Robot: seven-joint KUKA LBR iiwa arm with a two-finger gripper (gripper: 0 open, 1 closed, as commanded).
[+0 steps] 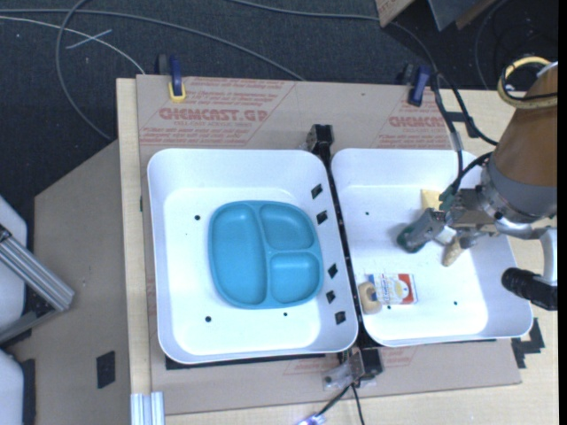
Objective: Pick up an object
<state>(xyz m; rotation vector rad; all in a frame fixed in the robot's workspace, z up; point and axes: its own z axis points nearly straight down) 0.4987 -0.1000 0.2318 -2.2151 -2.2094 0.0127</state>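
My gripper (436,240) hangs over the right bin (381,321); I can't tell its opening or any hold.

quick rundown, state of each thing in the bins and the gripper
blue divided plate: lying flat, right way up, in the left bin
small red and white packet: lying flat in the right bin
gripper: low over the right bin, above the packet

A brown bench (266,104) is seen bearing two shallow white bins. The left bin (168,237) is set at the middle of the bench; the right bin (390,175) is placed touching its right side.
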